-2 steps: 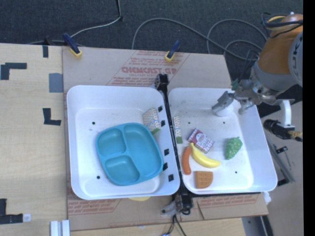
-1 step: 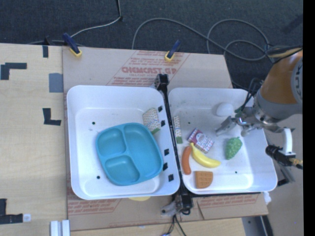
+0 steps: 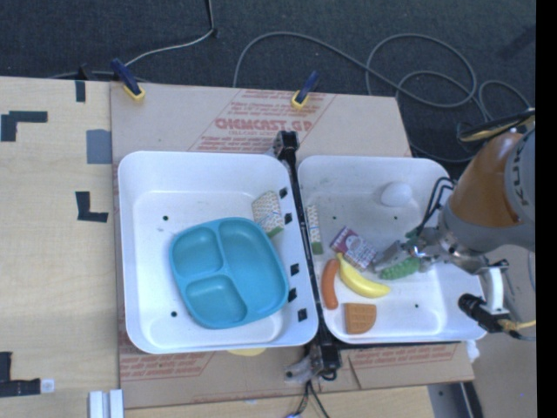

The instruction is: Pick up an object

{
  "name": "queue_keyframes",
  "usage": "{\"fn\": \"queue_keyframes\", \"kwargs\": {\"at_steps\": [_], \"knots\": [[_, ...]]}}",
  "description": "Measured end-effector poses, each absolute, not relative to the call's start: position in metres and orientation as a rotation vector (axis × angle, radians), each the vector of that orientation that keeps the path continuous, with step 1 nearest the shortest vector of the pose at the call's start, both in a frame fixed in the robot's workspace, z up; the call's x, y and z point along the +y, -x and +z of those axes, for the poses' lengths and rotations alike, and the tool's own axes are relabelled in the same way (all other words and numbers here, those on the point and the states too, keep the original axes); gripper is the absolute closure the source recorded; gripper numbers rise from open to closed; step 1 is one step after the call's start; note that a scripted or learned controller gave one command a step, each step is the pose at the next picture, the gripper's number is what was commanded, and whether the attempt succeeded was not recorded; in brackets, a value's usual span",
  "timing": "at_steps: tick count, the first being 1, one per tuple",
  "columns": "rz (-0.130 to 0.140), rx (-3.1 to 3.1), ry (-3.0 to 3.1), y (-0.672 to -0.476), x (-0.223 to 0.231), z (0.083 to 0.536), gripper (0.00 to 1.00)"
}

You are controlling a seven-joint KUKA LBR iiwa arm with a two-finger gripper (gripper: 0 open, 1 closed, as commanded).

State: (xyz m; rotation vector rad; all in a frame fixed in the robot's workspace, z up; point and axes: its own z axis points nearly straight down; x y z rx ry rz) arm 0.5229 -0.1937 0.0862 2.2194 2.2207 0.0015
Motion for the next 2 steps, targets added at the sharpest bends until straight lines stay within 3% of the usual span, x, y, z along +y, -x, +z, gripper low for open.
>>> {"fn": "queue_keyframes", "kwargs": {"at_steps": [1, 2], "knots": [[-0.001, 2.224, -2.221, -0.5090, -0.1267, 0.0982, 0.00], [-0.002, 2.225, -2.222, -0.5089, -0.1264, 0.1073, 1.00]]}}
